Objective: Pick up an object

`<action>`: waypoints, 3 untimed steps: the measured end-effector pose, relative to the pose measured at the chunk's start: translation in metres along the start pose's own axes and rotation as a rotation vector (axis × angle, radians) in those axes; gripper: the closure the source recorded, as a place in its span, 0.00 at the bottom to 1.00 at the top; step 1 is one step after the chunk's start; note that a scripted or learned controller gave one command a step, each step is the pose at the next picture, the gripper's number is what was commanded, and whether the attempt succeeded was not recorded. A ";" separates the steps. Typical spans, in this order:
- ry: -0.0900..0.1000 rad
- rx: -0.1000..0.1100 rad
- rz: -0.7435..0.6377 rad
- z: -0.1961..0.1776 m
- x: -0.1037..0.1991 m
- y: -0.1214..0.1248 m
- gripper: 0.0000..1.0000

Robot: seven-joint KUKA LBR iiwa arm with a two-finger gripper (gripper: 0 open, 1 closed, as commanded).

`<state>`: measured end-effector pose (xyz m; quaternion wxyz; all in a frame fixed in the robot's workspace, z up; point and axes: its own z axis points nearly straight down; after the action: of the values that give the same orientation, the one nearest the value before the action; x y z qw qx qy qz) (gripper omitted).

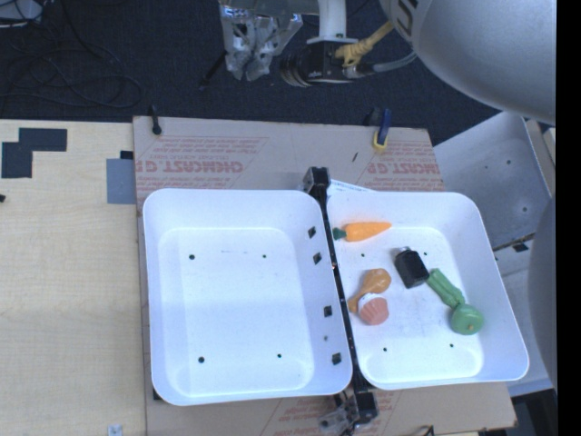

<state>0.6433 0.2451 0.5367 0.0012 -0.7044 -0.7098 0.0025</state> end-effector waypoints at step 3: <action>0.000 0.000 -0.001 0.000 0.000 0.000 1.00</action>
<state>0.6432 0.2453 0.5366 0.0013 -0.7039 -0.7103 0.0026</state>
